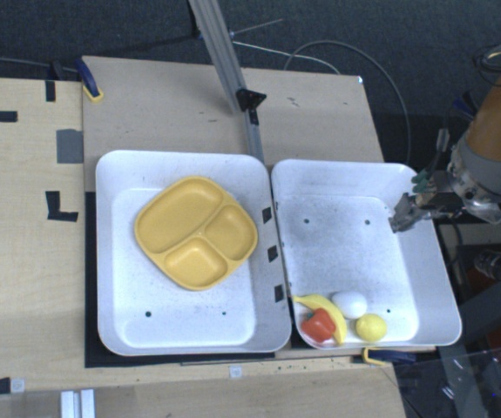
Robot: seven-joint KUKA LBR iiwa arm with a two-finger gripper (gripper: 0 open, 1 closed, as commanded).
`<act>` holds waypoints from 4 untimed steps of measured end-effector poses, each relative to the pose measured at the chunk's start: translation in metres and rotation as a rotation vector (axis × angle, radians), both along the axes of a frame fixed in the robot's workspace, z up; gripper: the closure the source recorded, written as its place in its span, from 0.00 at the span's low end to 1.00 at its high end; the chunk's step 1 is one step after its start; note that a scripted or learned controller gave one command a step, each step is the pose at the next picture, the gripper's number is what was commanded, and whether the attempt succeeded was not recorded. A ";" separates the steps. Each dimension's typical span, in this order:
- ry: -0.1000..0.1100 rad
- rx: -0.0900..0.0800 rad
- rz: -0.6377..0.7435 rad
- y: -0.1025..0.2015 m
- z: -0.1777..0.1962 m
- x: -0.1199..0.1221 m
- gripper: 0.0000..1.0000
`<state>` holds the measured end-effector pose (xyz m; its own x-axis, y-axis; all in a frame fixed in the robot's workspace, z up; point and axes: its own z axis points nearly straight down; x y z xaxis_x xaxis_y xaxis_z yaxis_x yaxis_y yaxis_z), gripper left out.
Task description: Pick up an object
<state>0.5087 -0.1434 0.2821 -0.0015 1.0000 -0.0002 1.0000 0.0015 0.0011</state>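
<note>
Pale wooden surface (23, 259) carries two bins; the left bin (111, 259) holds a yellow divided plastic plate (196, 232). A small white ball (349, 303), likely light and smooth, best pinched across its middle, sits in the right bin's (337, 190) near corner, well apart from the tool (404, 213) at the far rim; its state I cannot tell.

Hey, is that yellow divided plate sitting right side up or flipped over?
Right side up. The yellow plate lies flat in the left bin, its three hollow compartments and raised dividers facing the camera.

Robot lab: taped bench (23, 233), white bins (111, 259)
</note>
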 end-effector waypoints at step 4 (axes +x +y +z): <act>0.002 0.002 0.007 0.212 -0.028 0.053 1.00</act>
